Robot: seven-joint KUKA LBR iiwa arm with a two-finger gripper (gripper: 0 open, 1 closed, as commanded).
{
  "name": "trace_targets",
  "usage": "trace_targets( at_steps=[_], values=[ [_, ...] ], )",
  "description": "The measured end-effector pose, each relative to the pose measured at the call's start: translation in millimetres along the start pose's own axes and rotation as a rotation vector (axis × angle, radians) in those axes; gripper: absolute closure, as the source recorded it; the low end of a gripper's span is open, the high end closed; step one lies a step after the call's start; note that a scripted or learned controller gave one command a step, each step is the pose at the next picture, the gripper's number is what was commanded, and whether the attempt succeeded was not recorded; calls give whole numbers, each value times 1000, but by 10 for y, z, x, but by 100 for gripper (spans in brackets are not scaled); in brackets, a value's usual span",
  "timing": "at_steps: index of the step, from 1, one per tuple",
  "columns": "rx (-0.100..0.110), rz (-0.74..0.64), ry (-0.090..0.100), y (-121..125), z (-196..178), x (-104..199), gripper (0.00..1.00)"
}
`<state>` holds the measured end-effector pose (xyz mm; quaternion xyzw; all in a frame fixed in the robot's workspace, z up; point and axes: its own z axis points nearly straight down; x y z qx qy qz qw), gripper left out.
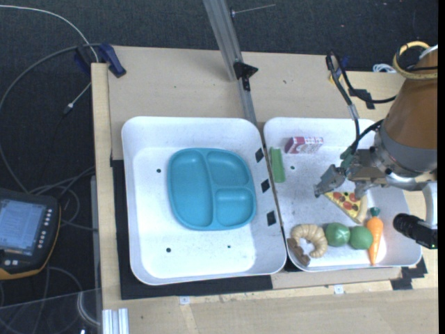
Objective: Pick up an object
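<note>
Two shallow white plastic bins sit side by side on the wooden table (201, 61). The left bin (146, 207) holds one item: a teal moulded plate with three compartments (211, 188), lying flat near the middle.

The right bin (306, 127) holds seven items by my count. One small pink and white carton (306, 144) lies near the far wall. One green flat strip (277, 165) lies along the bin's left wall. One toy pizza slice, yellow with red spots, (345, 202) lies mid-bin. Along the near wall, in a row: one tan toy croissant (310, 239), two green rounded toy vegetables, the first (336, 234) touching the second (361, 238), and one orange toy carrot with a green top (375, 236) just beside them.

One grey arm with an orange band (416, 110) reaches in from the right. Its hand (343, 184) is over the right bin, directly above the far edge of the pizza slice. The two fingers stand spread apart, with nothing seen between them
</note>
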<state>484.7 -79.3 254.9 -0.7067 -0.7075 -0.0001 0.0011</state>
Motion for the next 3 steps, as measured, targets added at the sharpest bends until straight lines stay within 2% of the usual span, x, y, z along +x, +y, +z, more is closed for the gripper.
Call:
trace_targets(
  at_steps=[1, 3],
  values=[
    [-1, 1, 0, 1, 1, -1, 0],
    [6, 2, 1, -82, 954, -15, 0]
  ],
)
